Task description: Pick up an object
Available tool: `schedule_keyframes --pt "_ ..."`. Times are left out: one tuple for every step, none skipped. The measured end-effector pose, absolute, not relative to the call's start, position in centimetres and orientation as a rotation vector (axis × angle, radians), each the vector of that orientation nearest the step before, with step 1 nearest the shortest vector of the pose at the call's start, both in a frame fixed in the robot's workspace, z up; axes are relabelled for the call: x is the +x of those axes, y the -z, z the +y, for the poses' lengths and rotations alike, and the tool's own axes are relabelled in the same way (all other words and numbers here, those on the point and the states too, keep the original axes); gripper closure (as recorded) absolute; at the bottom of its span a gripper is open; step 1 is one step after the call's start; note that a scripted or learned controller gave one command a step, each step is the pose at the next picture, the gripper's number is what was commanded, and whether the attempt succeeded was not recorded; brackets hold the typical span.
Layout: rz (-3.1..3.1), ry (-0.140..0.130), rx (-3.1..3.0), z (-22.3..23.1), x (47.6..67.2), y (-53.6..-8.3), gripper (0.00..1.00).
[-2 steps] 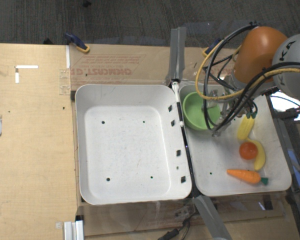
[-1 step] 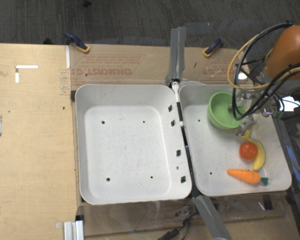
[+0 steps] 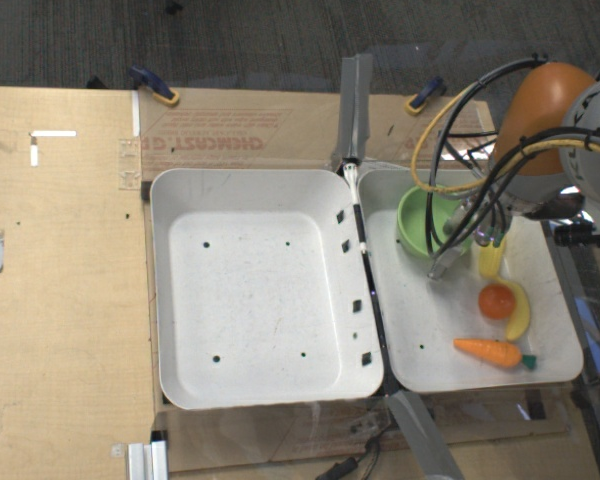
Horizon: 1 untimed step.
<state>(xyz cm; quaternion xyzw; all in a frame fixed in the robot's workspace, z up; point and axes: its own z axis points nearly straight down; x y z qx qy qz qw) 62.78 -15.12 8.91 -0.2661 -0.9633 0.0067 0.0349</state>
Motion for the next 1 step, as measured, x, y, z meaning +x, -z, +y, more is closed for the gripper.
schedule_keyframes --pt "-3.047 -0.001 -0.776 -15.41 53.84 -9.25 0.00"
